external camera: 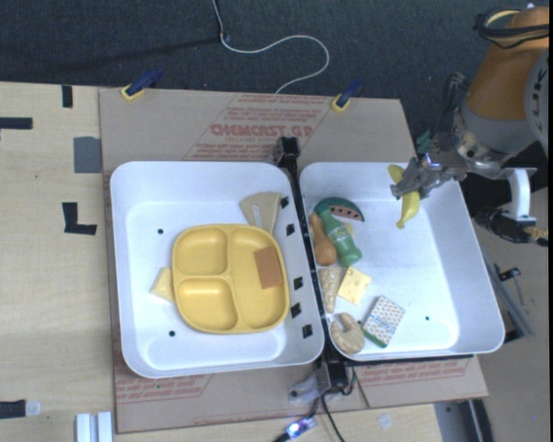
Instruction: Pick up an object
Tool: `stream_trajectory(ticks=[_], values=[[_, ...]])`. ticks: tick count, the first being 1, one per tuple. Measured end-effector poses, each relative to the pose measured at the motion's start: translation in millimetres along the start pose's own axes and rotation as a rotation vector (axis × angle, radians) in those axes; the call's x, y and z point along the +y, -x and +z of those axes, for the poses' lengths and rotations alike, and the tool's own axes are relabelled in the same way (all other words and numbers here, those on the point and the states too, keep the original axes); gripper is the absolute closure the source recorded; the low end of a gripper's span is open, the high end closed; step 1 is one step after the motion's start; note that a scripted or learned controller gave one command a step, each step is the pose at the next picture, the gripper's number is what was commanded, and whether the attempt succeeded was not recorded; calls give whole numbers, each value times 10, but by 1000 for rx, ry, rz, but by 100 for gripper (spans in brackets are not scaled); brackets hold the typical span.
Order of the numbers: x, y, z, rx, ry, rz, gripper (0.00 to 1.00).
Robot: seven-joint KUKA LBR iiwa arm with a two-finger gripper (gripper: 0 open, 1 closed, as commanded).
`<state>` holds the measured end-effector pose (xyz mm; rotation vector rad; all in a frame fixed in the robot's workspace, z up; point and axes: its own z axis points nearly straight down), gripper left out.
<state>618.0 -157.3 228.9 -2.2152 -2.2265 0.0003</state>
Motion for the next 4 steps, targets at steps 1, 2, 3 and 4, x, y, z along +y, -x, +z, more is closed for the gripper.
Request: stream_trajectory(ticks=[1, 2, 3, 4], values=[[-103, -442, -20, 0, -2, 0, 100], [-65, -915, 54, 0, -2, 0, 100], [-135, -984, -44, 0, -1, 3, 100], [-199, -933, 153, -2, -3, 4, 100]])
